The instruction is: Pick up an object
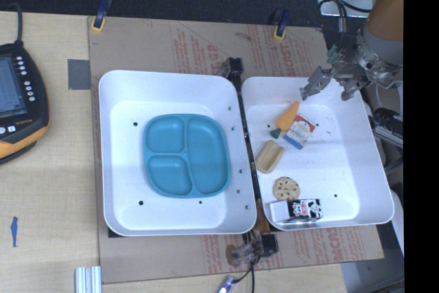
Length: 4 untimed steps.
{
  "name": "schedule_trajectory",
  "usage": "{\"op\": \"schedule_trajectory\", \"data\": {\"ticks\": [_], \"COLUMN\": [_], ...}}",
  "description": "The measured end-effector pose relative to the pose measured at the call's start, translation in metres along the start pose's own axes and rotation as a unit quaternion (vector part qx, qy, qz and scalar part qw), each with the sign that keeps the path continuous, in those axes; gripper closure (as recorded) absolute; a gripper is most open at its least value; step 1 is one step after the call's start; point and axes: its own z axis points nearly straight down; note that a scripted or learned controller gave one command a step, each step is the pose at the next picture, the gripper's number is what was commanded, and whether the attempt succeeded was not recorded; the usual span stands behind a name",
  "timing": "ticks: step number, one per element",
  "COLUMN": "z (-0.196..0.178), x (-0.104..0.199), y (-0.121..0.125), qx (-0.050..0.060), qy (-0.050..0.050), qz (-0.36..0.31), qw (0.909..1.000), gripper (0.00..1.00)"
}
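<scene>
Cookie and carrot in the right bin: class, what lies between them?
In the camera view, a tan bread roll lies between the cookie and the carrot, in the right bin.

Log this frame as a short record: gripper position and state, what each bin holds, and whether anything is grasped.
gripper position: gripper over the far edge of the right bin, fingers spread
gripper state: open, nothing between the fingers
left bin contents: blue divided plate
right bin contents: toy carrot, small blue and white carton, tan bread piece, cookie, black and white carton
nearest item to gripper: toy carrot
grasped: nothing yet
</scene>
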Motion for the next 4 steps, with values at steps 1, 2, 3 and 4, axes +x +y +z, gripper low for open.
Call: {"op": "schedule_trajectory", "data": {"ticks": [1, 2, 3, 4], "z": [0.091, 0.163, 0.161, 0.161], "x": [0.028, 0.024, 0.02, 0.021], "y": [0.007, 0.043, 0.044, 0.044], "qx": [0.002, 0.001, -0.001, -0.001], "qy": [0.0, -0.001, -0.001, -0.001], "qz": [-0.001, -0.002, -0.001, -0.001], "qw": [1.0, 1.0, 1.0, 1.0], "gripper": [0.0, 0.0, 0.0, 0.0]}}
